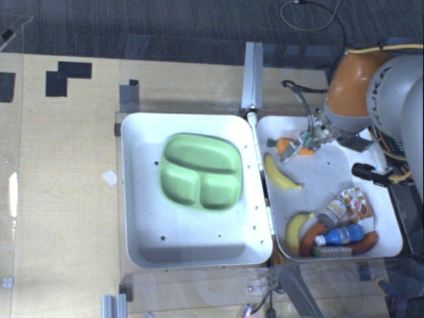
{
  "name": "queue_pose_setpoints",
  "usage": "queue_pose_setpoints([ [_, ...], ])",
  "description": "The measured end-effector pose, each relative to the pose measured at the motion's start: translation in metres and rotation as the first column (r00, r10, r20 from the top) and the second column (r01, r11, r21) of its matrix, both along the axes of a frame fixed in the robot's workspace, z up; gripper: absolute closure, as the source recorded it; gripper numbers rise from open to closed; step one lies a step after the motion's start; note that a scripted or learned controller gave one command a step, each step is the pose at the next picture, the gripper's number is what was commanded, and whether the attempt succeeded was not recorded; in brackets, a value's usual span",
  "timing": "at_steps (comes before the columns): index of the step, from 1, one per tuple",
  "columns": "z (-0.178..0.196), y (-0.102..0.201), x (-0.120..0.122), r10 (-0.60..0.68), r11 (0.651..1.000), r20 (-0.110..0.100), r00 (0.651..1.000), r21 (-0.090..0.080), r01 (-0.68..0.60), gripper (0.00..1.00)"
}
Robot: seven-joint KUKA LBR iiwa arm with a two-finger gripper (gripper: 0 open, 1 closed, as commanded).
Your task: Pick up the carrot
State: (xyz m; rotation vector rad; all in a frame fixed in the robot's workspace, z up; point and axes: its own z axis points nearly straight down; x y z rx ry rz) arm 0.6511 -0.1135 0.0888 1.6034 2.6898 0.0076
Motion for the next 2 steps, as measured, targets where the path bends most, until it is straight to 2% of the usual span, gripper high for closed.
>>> queue_pose_setpoints([
  [1,0.011,0.002,0.001,0.003,1.0,0.001,1.0,0.003,-0.003,1.0],
  [2,0.099,0.066,0.02,0.163,0.987,-0.001,0.987,0.0,-0.163,1.0],
])
